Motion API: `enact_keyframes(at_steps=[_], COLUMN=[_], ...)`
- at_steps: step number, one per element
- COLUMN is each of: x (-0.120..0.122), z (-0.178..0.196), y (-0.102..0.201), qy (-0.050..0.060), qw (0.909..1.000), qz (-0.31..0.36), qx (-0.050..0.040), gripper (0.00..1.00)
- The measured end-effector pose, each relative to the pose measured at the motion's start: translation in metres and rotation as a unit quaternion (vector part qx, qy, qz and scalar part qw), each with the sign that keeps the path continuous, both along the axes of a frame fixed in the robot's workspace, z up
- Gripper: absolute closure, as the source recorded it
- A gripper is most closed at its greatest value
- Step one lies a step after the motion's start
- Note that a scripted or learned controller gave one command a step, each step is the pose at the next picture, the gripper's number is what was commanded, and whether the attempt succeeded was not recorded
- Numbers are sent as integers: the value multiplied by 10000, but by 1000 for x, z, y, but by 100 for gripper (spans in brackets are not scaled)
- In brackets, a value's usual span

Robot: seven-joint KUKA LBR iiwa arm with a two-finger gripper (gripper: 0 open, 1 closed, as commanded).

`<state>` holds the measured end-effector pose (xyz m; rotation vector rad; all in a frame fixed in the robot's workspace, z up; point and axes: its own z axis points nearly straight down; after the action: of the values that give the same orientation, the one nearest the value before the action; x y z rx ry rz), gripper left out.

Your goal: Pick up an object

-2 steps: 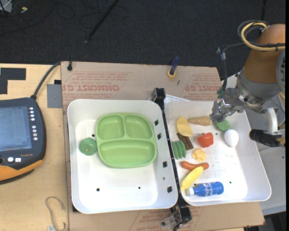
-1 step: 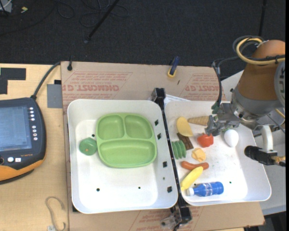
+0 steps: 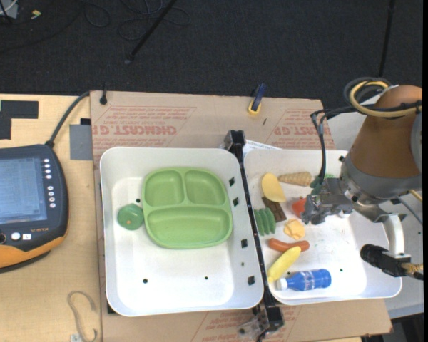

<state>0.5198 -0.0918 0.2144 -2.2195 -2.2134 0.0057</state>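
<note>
Two white bins, right bin [image 3: 371, 280] crowded with toy food, end effector [image 3: 315, 209] low beside red piece [image 3: 299, 206], finger state indiscernible, yellow chip [image 3: 273, 187], sausage [image 3: 288, 245], banana [image 3: 284, 263], bottle [image 3: 304, 280] close around.

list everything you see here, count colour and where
bins: 2, white, side by side on bench
divided plate: 1, green, left bin
small cup: 1, green, left of plate
bottle: 1, blue and white, right bin front
banana: 1, yellow, beside bottle
sausage: 1, red-orange, right bin
cone: 1, tan, right bin rear
tablet pendant: 1, grey-orange, far left
clamp: 1, blue-yellow, rear edge
arm: 1, grey-orange, right
end effector: 1, dark, over right bin
</note>
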Motion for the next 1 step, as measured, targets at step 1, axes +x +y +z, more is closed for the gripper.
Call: enact_keyframes(at_steps=[1], x=[-22], z=[21], y=[31], qy=[-17], qw=[10000], qz=[22], qx=[1], gripper=[100])
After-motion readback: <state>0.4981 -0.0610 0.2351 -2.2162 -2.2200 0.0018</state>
